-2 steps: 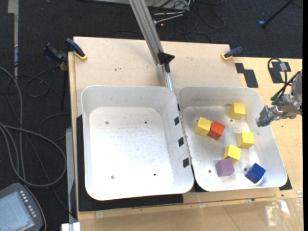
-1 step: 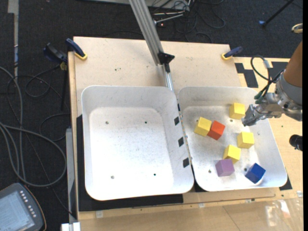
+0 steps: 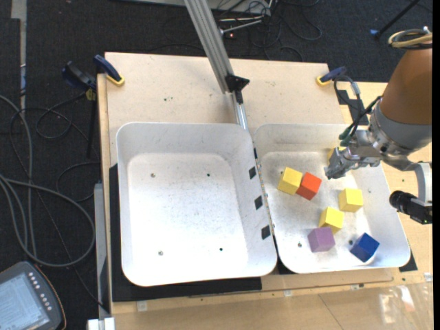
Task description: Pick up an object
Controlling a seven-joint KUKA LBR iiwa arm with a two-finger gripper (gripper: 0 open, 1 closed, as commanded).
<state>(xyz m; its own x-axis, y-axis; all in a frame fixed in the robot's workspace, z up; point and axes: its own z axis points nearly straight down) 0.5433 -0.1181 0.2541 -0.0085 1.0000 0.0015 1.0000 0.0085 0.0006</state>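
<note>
Our claw (image 3: 336, 168) hangs above the right bin (image 3: 289, 139), just beside the orange cube (image 3: 310, 185) touching a yellow cube (image 3: 290, 180); we cannot tell its state, and descending between them risks nudging both away

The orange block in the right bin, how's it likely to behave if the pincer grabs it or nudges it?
The orange block looks like a small solid cube with flat faces, so it would probably stay stiff and slide instead of rolling. It sits right against a yellow block, so a push from the right would likely move both. The flat sides should suit the pincer, though the neighbour may crowd one finger.
</note>
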